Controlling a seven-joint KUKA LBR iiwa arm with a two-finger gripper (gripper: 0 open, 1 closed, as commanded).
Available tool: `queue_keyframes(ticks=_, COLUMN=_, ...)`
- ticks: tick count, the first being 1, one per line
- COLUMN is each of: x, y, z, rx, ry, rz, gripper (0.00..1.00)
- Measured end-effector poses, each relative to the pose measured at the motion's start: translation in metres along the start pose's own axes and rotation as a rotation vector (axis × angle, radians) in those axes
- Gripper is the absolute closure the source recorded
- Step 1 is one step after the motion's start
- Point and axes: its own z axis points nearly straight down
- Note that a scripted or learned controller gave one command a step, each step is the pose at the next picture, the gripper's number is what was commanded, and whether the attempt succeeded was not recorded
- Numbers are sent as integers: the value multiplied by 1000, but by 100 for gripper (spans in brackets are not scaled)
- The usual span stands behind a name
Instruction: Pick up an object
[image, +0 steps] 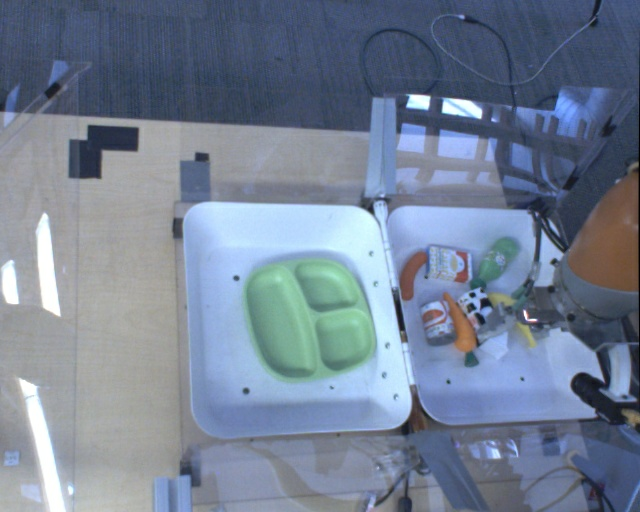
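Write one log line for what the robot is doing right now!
arm: over right bin's right side | toy carrot, can, green bottle: lying in bin | green tray: left bin

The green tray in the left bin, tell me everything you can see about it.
The green tray is pale green, looks like smooth plastic, and has rounded corners. Raised ridges split it into three sections: one long section on the left and two smaller ones on the right. It lies flat, turned a little askew, near the middle of the left bin, resting on the bin's white floor. Nothing lies in it.
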Motion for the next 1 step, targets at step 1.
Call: queue_keyframes(ticks=1, x=4, y=58, z=63, rx=-5, ry=2, rz=225, gripper=0)
